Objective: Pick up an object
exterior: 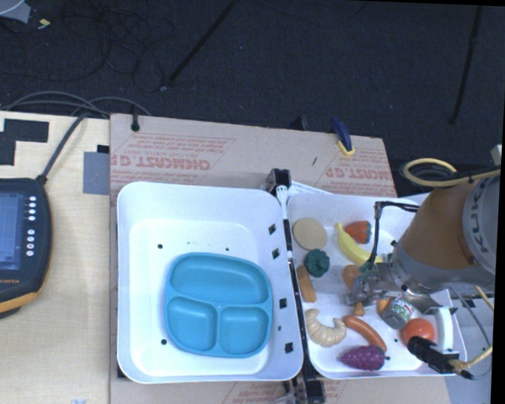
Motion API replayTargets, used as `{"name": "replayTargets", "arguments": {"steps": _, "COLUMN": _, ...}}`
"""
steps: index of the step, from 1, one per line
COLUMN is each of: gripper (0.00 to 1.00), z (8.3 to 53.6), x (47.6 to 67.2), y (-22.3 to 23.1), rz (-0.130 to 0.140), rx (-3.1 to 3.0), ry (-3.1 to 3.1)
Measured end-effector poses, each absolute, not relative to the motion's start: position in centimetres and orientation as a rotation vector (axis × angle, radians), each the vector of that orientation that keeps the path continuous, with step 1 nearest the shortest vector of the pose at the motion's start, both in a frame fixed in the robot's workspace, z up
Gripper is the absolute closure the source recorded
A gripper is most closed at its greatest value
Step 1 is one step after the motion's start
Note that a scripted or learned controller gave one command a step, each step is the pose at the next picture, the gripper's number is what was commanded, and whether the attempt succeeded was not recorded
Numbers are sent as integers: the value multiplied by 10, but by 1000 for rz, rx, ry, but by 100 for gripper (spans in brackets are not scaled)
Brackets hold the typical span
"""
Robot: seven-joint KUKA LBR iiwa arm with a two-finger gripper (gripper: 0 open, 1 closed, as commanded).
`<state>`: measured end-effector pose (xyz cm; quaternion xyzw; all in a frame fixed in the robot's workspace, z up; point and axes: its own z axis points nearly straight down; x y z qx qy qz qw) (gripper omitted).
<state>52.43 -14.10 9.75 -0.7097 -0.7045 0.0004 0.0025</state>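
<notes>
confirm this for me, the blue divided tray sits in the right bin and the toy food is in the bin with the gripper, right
Not quite. The camera view shows the blue divided tray in the left bin, not the right one. The rest holds: the toy food, such as the banana and purple grapes, lies in the right bin with the gripper.

The grey arm with its orange band (441, 228) covers the right bin's far right corner and runs out past the picture's right edge. Under it, the metal two-finger gripper (362, 289) is a dark tangle, too small to read. A small silver can-like object (396, 312) sits half under the wrist. The black and orange handheld controller (7, 245) is cut off at the left edge.
</notes>
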Motion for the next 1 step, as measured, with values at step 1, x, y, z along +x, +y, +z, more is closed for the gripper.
{"name": "replayTargets", "arguments": {"steps": 1, "gripper": 100, "z": 191, "x": 542, "y": 0, "rz": -13, "rx": -2204, "ry": -2236}}
